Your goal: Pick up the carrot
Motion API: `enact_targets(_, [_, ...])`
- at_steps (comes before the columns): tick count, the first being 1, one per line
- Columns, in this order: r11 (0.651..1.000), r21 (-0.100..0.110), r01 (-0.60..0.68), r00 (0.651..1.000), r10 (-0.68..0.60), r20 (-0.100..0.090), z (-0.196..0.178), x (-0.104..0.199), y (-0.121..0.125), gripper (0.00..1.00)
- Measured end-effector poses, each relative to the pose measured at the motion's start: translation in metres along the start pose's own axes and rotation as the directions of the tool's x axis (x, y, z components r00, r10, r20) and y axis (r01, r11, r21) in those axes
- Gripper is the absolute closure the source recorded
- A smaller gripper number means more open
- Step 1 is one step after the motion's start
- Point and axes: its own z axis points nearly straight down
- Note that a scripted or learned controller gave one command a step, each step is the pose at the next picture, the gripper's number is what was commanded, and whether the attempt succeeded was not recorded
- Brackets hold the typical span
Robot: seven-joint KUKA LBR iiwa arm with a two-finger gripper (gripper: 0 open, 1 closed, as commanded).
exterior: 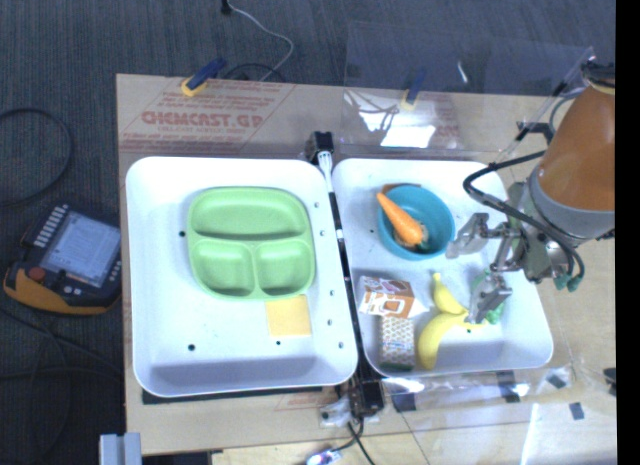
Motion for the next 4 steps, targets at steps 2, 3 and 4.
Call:
enact_targets(2, [0.999, 0.003, -0.039, 0.999, 0.039, 0.010, 0.135, -0.065, 0.012, 1.00])
enact_targets(3, [0.941, 0.008, -0.339, 0.941, 0.339, 0.005, 0.066, -0.024, 0.067, 1.00])
enact_targets(4, [0.925, -0.003, -0.380, 0.925, 0.380, 0.002, 0.007, -0.052, 0.120, 1.00])
